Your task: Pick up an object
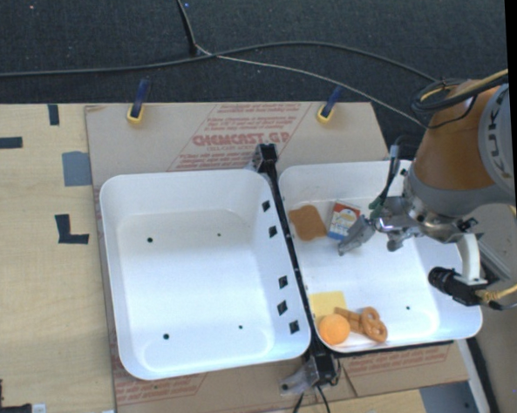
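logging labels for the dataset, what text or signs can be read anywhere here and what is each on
"CHEMCAST GP" in red print, on the brown cardboard sheet under the two white bins; the finer red lines around it are too blurred to read.
The small white and blue packet in the right bin carries print, too small to read.
No other legible text.

**Even overhead light, soft detail**

Bright, diffuse light falls from above — the two white bins [193, 275] read almost blown out, with faint grey shading along their inner walls. Shadows stay short and soft. The dark floor at the top sinks nearly to black. Fine detail is slightly blurred throughout — small print looks smeared.
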Action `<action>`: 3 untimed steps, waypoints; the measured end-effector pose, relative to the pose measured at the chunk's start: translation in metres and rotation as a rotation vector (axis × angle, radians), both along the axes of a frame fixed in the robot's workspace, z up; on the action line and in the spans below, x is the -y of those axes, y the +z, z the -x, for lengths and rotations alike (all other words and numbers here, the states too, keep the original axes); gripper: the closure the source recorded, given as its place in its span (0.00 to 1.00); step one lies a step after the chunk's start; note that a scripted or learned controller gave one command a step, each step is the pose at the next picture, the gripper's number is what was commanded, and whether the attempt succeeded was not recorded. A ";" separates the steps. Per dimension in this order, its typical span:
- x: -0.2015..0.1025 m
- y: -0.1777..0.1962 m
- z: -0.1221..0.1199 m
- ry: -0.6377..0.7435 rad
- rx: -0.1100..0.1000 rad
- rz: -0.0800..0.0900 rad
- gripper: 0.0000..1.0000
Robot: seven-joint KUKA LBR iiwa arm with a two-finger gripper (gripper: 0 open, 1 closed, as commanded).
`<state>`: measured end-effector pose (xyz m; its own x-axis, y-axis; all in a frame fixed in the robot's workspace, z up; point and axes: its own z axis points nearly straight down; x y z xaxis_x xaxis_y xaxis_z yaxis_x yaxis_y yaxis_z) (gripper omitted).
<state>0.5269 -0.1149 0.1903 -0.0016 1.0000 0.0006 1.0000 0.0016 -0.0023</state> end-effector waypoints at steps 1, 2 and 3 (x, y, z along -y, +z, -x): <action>-0.010 -0.108 -0.072 0.002 0.008 0.006 0.00; -0.017 -0.101 -0.127 0.002 0.010 0.004 0.00; 0.055 -0.100 -0.111 -0.002 0.015 0.004 0.00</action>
<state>0.6375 -0.1696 0.0904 0.0009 1.0000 -0.0033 0.9999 -0.0009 0.0131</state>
